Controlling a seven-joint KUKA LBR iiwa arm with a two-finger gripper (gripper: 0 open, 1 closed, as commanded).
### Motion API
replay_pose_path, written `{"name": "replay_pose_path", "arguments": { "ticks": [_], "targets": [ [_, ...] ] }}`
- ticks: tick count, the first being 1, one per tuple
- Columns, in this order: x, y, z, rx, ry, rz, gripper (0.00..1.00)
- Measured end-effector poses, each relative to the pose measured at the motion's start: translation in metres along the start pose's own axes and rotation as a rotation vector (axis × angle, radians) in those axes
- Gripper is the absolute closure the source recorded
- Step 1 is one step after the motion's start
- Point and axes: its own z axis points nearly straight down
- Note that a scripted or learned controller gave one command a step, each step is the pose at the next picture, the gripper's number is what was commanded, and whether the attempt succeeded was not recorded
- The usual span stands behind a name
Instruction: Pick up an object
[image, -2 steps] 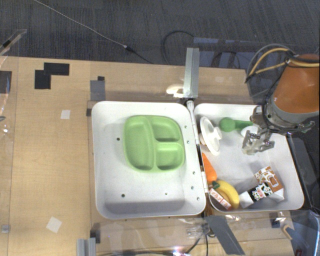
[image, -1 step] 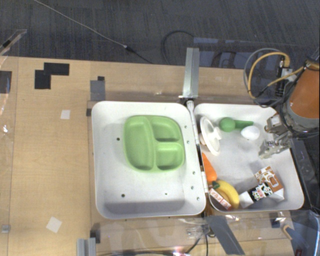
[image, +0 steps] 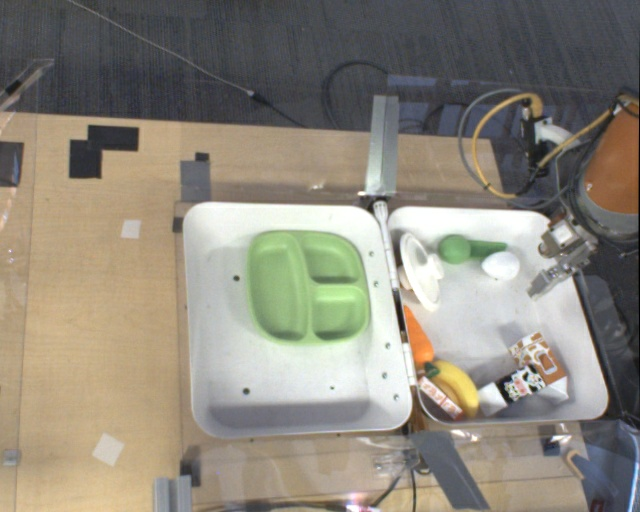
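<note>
1. Step in hand, prob.: approach for a pick. End effector (image: 562, 262) at 3 o'clock edge of right bin (image: 590, 340), above the wall; nothing between its tips, and spread or pressed together can't be told.
2. Nearest targets: white egg (image: 500, 265) and green pear-like toy (image: 468, 248), touching, at bin's 12 o'clock. Best to take the egg straight down, centred, w/ clearance from the toy.
3. Also in right bin: white cup (image: 421, 270) at 10 o'clock against the divider, carrot (image: 420, 340) at 8, banana (image: 453, 385) at 7, two small cartons (image: 532, 370) at 5. Crowded at bottom edge, so worse picks.
4. Left bin (image: 215, 300): green divided plate (image: 306, 286), roughly centre, nothing seen in its sections.
</note>
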Motion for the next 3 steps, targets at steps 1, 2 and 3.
{"name": "replay_pose_path", "arguments": {
  "ticks": [1,2,3],
  "targets": [
    [0.0,0.0,0.001,-0.001,-0.001,0.001,0.0],
    [-0.037,0.043,0.067,0.001,0.002,0.052,0.0],
    [-0.09,0.077,0.069,0.026,0.01,0.258,0.0]
  ]
}}
